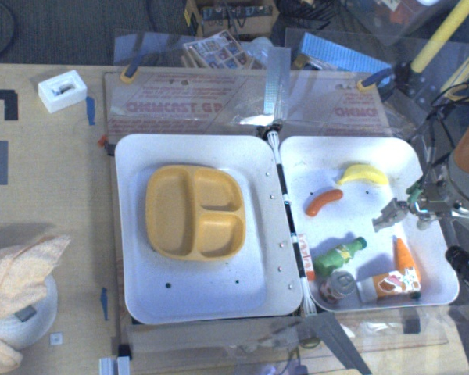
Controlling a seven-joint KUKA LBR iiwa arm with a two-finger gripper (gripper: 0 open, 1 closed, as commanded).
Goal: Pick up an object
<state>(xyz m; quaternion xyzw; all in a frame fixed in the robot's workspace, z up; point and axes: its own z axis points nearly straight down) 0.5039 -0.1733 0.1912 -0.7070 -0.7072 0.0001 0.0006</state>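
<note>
The right bin (pixel 320 156) holds a yellow banana (pixel 363 175), an orange-red sausage (pixel 324 201), a green bottle (pixel 340 255) lying on its side, a metal can (pixel 341 284), an orange juice carton (pixel 391 286) and a carrot (pixel 404 254). My gripper (pixel 407 219) hangs over the bin's right side, just above the carrot and right of the sausage. Its fingers stand apart, open, with nothing between them. In the left bin (pixel 133 287) lies a yellow divided plate (pixel 194 211).
The arm and its cables crowd the right edge beside the right bin. Clear plastic sheets (pixel 195 104) lie behind both bins. On the wooden bench to the left are a small white box (pixel 62 91) and a crumpled cloth (pixel 19 268).
</note>
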